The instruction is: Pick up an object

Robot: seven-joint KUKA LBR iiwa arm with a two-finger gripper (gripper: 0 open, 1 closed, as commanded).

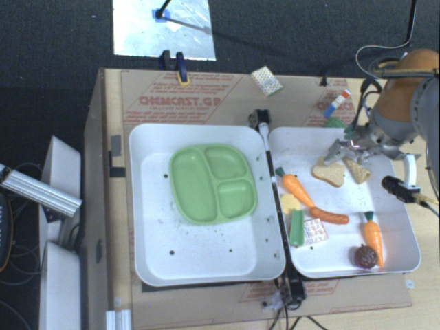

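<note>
My gripper (349, 152) hangs over the far part of the right bin (405, 246), open, with nothing between its fingers. Just below it lie two bread pieces: a toast slice (328, 175) and a smaller wedge (358, 171). Further into the bin are a carrot (297, 190), a red sausage (330, 216), a second carrot (372, 234) and a dark red ball (366, 256). By the divider lie a green stick (296, 227), a yellow piece (289, 203) and a checkered packet (315, 234).
The left bin (158, 253) holds a green divided plate (213, 183). Small items lie on the cardboard behind the bins: a patterned packet (267, 80) and a red, white and blue piece (335, 104). A clamp (261, 121) sits at the divider's far end.
</note>
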